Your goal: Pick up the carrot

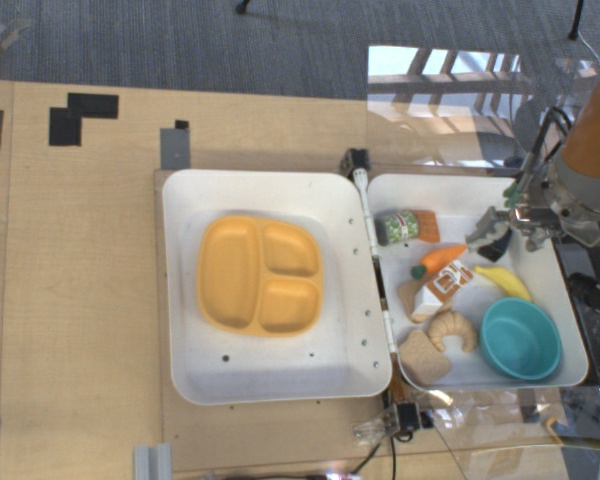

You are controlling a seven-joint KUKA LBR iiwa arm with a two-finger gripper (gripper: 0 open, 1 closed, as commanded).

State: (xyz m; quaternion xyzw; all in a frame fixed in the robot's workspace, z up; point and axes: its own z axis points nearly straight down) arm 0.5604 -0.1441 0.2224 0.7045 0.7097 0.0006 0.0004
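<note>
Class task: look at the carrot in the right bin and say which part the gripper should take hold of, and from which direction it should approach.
Probably the orange body of the carrot, near its middle, coming straight down from above. It lies flat and slanted, green end lower left, with a small carton close against its lower side, so closing across its narrow width seems safest.

One overhead camera looks slantwise onto both bins (280, 193).
</note>
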